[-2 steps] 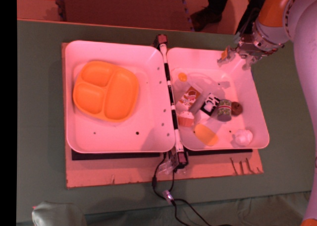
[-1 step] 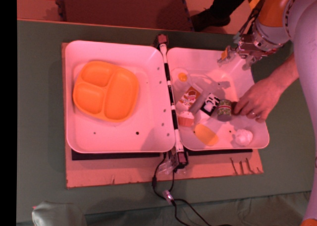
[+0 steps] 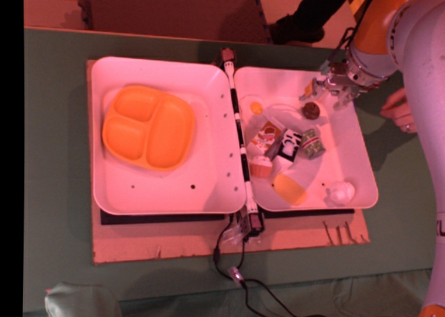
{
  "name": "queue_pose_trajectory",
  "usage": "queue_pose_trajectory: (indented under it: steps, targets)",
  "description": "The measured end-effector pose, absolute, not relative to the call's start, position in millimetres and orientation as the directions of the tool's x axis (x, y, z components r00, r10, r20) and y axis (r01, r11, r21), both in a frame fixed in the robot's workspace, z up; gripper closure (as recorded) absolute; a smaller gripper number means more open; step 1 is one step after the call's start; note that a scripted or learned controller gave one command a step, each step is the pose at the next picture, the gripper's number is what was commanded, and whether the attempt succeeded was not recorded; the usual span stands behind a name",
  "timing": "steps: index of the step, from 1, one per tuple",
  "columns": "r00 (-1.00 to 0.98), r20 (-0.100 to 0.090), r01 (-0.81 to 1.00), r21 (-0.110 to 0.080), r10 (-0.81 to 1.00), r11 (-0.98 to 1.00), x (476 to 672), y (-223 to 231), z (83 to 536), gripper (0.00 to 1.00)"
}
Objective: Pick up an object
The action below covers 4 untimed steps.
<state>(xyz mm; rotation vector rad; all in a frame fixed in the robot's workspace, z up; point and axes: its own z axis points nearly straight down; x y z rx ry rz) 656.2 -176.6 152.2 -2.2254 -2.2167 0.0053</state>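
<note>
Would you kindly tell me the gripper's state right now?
Gripper: poised over the right white bin's far edge; open or shut cannot be told.

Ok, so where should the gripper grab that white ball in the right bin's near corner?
Take the white ball across its middle, coming straight down. It looks roundish and sits apart from the other items, though close to the bin wall, so line the fingers up parallel to the wall.

Grey arm [image 3: 424, 51]; orange wrist band [image 3: 381, 20]

In the right bin [image 3: 361, 163], toys crowd the centre [image 3: 292, 145]; bare floor lies toward three o'clock and twelve.
</note>
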Motion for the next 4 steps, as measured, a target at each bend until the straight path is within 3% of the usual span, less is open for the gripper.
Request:
queue_pose_trajectory:
  steps: [1, 2, 3, 4]
  targets:
    - [0.002, -0.004, 1.0, 0.01, 1.0, -0.002, 652.9, -176, 113, 0.0]
    - [0.002, -0.003, 1.0, 0.011, 1.0, -0.002, 655.3, -176, 106, 0.0]
    - [0.005, -0.008, 1.0, 0.021, 1.0, -0.004, 657.4, -178, 119, 1.0]
    - [0.002, -0.005, 1.0, 0.013, 1.0, -0.002, 663.6, -181, 187, 1.0]
